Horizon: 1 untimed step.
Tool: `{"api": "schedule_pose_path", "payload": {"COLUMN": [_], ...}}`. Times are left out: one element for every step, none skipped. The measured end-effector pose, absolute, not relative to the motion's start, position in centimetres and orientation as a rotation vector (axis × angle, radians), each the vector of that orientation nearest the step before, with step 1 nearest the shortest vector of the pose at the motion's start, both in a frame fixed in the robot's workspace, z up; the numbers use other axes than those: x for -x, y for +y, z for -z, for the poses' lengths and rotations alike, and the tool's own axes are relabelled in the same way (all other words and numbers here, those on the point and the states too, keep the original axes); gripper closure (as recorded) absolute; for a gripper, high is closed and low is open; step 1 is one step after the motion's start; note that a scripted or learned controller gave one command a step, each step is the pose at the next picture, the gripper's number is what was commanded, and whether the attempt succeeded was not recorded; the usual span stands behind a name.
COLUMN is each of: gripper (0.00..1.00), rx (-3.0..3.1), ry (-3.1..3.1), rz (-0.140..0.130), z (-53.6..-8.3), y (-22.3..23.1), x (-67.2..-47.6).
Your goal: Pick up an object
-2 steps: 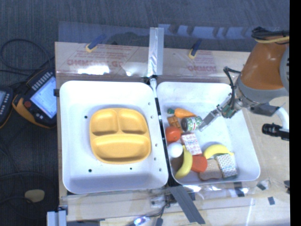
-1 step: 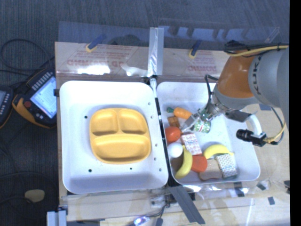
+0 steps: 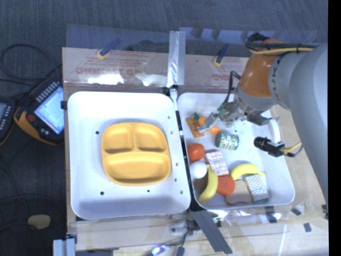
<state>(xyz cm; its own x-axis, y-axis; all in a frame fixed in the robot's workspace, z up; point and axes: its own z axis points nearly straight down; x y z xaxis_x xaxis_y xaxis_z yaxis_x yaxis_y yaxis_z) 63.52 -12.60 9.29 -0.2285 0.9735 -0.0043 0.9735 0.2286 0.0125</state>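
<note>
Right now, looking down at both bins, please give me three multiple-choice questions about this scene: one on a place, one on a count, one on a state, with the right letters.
1. Where does the yellow divided tray lie?
A. left bin
B. right bin
C. on the floor

2. How many compartments does the tray have?
A. two
B. three
C. five

3. How does the green can rest?
A. upright
B. on its side
C. on top of the tray

Answers:
1 A, it sits inside the left bin.
2 B, two small above one wide.
3 B, its label faces up in the right bin, near the gripper.
</note>
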Motion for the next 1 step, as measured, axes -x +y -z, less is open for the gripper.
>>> {"api": "schedule_pose_path", "payload": {"gripper": [1.0], "rx": [-1.942], "ry": [2.456], "rz": [-0.014], "z": [-10.26], "y": [-12.39], "x": [-63.59]}}
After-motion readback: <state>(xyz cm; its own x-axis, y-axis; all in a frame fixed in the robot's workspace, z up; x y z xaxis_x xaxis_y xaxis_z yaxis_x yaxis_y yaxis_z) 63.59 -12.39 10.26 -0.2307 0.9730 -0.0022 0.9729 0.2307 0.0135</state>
